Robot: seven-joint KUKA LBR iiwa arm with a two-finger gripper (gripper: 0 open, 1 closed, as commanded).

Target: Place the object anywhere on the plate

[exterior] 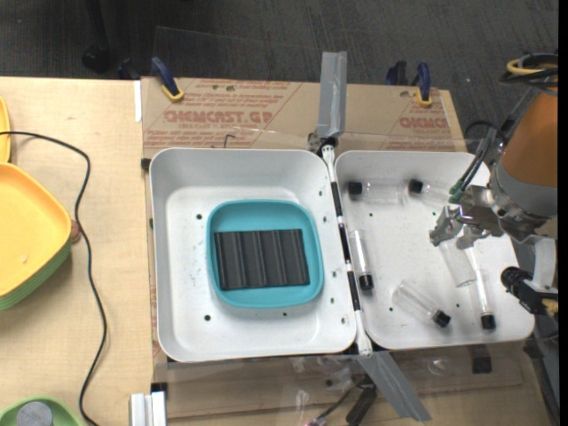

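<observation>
A teal rectangular plate [264,257] with a dark ribbed centre lies in the middle of the left bin [177,327]. Several clear plastic tubes with black caps lie scattered in the right bin [399,247]: one along the left wall [359,254], one near the front [419,305], one at the right [482,293]. Two more black-capped pieces [355,187] [414,185] sit near the back. My gripper [451,229] hangs low over the right bin's right side, just above a clear tube [461,269]. It is well to the right of the plate.
The raised divider [342,238] between the two bins runs between gripper and plate. A yellow dish [27,238] and a black cable [89,264] lie on the wooden bench at left. Cardboard with clamps [266,114] stands behind the bins.
</observation>
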